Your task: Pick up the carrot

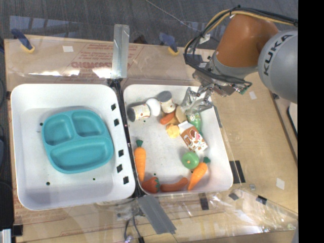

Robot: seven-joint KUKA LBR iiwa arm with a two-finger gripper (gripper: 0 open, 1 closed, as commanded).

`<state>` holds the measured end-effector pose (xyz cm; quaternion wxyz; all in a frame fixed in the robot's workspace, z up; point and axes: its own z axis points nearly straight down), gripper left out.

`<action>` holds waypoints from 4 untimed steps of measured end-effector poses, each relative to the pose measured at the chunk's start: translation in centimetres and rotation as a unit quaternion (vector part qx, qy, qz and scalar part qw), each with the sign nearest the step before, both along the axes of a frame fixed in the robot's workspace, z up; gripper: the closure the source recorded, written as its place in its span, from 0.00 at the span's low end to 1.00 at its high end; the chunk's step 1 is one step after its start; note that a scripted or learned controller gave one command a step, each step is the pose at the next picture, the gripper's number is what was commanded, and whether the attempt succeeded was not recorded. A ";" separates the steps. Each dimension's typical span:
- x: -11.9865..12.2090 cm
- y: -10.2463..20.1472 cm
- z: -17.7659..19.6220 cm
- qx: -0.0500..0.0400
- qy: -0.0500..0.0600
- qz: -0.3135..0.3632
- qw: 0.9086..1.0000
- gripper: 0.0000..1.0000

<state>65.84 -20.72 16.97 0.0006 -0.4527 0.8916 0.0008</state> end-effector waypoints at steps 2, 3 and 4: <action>0.0 0.0 0.5 0.000 -0.001 0.069 0.998 1.00; -2.3 0.0 0.9 0.001 0.002 0.120 0.993 1.00; -0.6 0.0 2.6 0.000 0.000 0.202 0.979 1.00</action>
